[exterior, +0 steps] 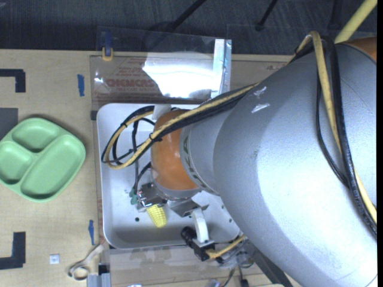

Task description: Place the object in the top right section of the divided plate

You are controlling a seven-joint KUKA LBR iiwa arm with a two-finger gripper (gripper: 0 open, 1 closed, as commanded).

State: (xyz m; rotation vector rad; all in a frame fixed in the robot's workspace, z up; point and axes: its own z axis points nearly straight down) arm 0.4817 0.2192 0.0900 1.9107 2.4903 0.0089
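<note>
The grey arm (281, 154) reaches down into the white bin (111, 220), its gripper (149, 207) low beside a yellow corn-like object (157, 217), grip state unclear, so picking seems underway; next comes lifting it leftward to the green divided plate (40, 158).

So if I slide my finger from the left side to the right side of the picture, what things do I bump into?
Green divided plate → white bin → yellow corn-like object → big grey robot arm.
</note>
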